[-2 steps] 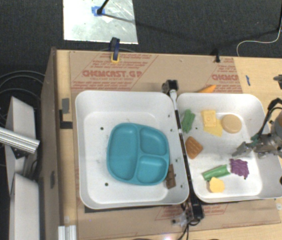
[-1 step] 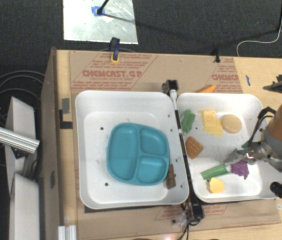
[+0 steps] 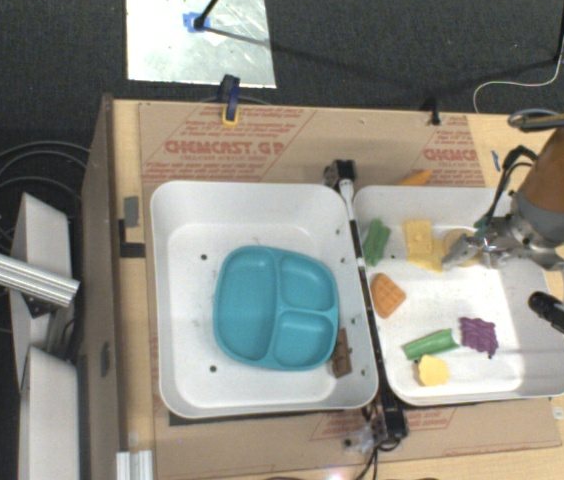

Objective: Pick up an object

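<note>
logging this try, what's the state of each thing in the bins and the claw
teal plate: flat, upright, in left bin
green piece: lying at right bin's left wall
yellow block: lying flat, just left of claw
waffle: lying flat, apart from the rest
green pepper: on its side
purple grapes: lying loose, beside pepper
yellow lump: lying near front wall
claw: low in right bin, near yellow block, grip unclear

Open floor mid right bin, ringed by waffle, cheese, grapes, green cylinder.
</note>
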`<state>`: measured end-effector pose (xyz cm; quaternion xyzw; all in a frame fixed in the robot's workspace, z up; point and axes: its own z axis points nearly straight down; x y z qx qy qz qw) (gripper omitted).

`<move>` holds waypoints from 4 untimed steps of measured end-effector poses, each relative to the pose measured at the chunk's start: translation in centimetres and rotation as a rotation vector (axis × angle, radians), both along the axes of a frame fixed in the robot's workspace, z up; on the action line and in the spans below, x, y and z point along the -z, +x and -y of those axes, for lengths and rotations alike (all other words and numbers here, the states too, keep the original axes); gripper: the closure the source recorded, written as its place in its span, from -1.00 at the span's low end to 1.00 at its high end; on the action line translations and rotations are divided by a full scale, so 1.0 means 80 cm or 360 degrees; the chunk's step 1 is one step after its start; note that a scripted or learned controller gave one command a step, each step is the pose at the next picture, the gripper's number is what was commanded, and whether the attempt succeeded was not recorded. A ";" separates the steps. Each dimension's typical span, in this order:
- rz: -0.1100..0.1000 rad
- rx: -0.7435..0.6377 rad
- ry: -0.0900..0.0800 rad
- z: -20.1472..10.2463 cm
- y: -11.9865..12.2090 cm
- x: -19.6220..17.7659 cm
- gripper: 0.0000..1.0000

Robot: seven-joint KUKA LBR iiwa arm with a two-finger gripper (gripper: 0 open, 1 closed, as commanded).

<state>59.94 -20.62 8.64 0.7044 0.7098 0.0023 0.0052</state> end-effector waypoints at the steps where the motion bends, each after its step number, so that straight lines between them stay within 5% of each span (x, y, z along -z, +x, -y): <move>1: -0.0026 0.0016 0.0010 -0.005 -0.107 0.003 -1.00; 2: 0.0002 -0.0004 0.0001 -0.022 0.035 0.000 -1.00; 3: -0.0023 0.0016 0.0007 0.002 -0.058 0.003 -1.00; 4: -0.0017 0.0013 0.0007 -0.012 -0.122 -0.065 -1.00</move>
